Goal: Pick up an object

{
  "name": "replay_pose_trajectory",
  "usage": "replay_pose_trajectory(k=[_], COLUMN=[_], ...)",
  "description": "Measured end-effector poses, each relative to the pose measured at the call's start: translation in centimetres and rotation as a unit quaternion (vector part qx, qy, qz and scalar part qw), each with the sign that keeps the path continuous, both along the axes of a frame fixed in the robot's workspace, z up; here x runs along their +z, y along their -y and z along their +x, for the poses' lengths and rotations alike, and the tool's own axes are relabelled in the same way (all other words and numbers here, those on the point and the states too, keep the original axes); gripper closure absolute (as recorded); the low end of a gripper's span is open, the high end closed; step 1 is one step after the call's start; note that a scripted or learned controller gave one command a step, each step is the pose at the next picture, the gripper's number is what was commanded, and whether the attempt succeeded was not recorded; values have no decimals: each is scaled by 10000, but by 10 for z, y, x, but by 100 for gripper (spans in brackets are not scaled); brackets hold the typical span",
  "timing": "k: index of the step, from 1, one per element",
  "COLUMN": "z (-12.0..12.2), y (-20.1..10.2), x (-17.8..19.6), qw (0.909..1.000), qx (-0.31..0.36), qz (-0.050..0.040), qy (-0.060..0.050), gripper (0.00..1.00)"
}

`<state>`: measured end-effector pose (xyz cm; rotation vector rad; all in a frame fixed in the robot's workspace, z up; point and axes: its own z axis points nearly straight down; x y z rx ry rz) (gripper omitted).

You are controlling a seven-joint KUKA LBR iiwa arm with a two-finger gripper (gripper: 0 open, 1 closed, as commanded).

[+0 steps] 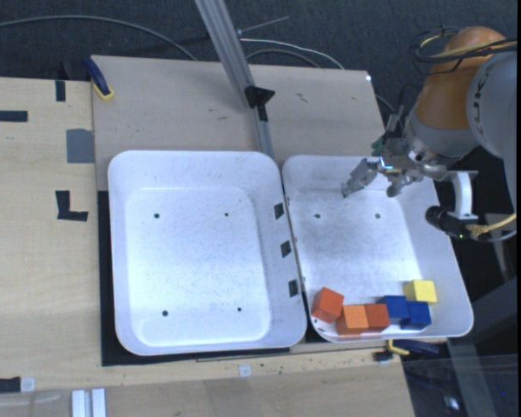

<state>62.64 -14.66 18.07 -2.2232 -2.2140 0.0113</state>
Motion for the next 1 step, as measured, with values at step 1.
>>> replay_pose_trajectory(k=[1], z=[9], y=[-24], x=[53], qw=[10000], qx=[40], qz=[11], qy=[62], gripper=[0])
